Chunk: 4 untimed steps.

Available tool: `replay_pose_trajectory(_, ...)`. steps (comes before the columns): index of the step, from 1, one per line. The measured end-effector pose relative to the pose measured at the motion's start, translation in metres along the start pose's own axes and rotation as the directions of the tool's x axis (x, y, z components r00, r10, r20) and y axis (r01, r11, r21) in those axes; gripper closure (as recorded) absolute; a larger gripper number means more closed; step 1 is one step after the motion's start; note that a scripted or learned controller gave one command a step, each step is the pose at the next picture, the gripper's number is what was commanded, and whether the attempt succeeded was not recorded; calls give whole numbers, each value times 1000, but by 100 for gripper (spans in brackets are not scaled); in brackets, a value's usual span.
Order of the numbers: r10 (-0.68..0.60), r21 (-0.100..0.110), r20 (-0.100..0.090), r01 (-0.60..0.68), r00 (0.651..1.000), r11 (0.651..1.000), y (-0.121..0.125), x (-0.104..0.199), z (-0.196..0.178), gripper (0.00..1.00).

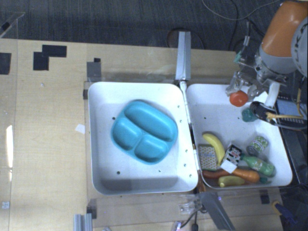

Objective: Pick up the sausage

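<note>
Gripper (pixel 243 91) above right bin's (pixel 211 105) far corner, clamped on small red-orange thing (pixel 237 98). Sausage (pixel 214 175) wedged at near wall under banana (pixel 215 147) and carrot (pixel 243 175); likely wrong grab.

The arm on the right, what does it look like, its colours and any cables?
The arm has a rounded orange band with grey casing beside it. Below sits a silvery metal wrist and gripper, with a small teal-green fitting on its upper left. A thin dark cable runs along the wrist.

two white bins (pixel 96 143), one blue tray (pixel 144 131), one banana (pixel 215 146)
</note>
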State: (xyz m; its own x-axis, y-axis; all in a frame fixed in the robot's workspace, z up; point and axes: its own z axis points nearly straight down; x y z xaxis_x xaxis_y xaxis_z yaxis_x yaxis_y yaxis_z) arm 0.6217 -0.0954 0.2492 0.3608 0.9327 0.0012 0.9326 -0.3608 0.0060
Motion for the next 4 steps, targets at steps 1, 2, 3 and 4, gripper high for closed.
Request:
replay_pose_trajectory(1, -153, 3, -1, 153, 988, 988, -38, -13, 146, 100)
replay_pose_trajectory(2, -153, 3, -1, 153, 988, 988, -38, -13, 146, 0)
replay_pose_trajectory(3, -269, -10, -2, 269, 963, 963, -67, -25, 159, 0)
replay_pose_trajectory(4, -270, -15, -4, 270, 963, 963, -65, -22, 147, 100)
